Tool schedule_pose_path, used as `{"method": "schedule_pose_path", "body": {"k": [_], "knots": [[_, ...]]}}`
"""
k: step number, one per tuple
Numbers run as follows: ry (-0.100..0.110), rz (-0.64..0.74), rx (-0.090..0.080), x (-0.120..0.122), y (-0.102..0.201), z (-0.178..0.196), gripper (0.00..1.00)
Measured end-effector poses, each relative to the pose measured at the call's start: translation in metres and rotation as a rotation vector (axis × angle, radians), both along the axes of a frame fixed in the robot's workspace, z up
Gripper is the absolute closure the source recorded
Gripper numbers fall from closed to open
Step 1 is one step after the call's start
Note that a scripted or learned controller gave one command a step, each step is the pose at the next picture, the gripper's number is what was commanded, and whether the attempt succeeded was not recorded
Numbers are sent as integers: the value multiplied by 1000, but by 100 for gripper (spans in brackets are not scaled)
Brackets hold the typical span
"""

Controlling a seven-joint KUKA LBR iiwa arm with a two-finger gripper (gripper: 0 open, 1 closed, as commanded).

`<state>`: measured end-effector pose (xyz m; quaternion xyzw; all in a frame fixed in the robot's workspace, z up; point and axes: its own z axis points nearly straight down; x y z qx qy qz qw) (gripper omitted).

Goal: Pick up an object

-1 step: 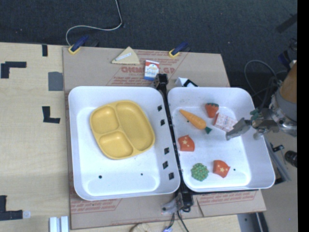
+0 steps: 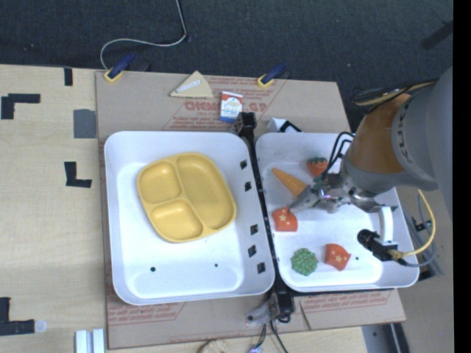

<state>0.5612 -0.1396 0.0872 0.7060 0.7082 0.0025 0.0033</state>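
My gripper (image 2: 310, 199) hangs low over the middle of the right bin (image 2: 368, 274), on the grey arm with the orange band that reaches in from the right. Its tip sits just right of an orange cone-shaped piece (image 2: 288, 180) and just above a red wedge (image 2: 285, 220). A small red strawberry with a green top (image 2: 317, 165) lies beside the wrist toward the back. Near the front of the bin lie a green broccoli piece (image 2: 303, 261) and another red piece (image 2: 337, 256). I see nothing held.
The left bin (image 2: 125, 271) holds a yellow three-part plate (image 2: 185, 195). Behind the bins on the cardboard lie a small red-and-white carton (image 2: 231, 106) and a pale wedge (image 2: 193, 85). A black divider with clips (image 2: 254, 197) runs between the bins.
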Motion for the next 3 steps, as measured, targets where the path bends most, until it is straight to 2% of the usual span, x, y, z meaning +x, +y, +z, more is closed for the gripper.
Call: {"method": "schedule_pose_path", "body": {"k": [1, 2, 3], "knots": [[3, -1, 0, 50, 25, -1, 0], [4, 0, -2, 50, 24, 9, 100], [9, 0, 2, 13, 107, 97, 100]]}}
